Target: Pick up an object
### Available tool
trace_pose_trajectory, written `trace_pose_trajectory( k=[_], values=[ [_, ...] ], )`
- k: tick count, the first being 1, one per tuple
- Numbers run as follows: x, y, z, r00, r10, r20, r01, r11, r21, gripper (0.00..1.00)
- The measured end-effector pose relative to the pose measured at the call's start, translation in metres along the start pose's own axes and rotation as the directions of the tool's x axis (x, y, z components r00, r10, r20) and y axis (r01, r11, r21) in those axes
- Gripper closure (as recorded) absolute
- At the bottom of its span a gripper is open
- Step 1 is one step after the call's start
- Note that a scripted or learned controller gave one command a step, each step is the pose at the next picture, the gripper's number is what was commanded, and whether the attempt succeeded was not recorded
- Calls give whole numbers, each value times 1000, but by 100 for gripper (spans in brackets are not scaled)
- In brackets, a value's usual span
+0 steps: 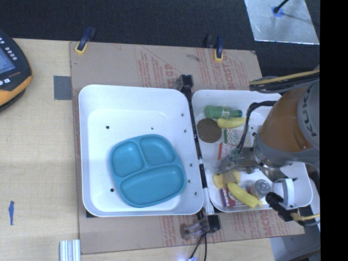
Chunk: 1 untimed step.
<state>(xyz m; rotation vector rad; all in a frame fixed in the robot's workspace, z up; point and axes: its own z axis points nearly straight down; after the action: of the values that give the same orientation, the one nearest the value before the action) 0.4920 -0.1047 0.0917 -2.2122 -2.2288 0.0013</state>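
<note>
Reaching down into the right bin (209, 99), the gripper (232, 167) sits low among the clutter at about the centre of that bin, and whether it is released or clenched cannot be told, since the wrist and cabling cover its tip. Just below it, toward six o'clock, lies a yellow banana-like toy (242, 193), the likeliest thing to be picked; its long axis runs from ten o'clock to four o'clock, with the thinner end pointing to four o'clock near the bin's lower rim. It rests against a red-and-white packet (227, 199) and close to a small yellow block (218, 180) at its nine o'clock side. Further out, at twelve o'clock in the same bin, a green bottle (222, 112) lies on its side, long axis three to nine, with a second yellow piece (230, 123) under it and a brown disc (207, 130) beside them. The left bin (92, 99) holds a blue divided plate (148, 170). Judging from the crowding, the main risk is a closure across the toy's length rather than its width, or a pinch on the packet instead, so the toy slips or stays behind when the grey-and-orange arm (288, 126) lifts.
</note>
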Motion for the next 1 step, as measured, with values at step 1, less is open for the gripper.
trace_pose_trajectory(
  k=[1],
  values=[
    [5,17,0,1000,0,1,0,1000,0,0]
  ],
)
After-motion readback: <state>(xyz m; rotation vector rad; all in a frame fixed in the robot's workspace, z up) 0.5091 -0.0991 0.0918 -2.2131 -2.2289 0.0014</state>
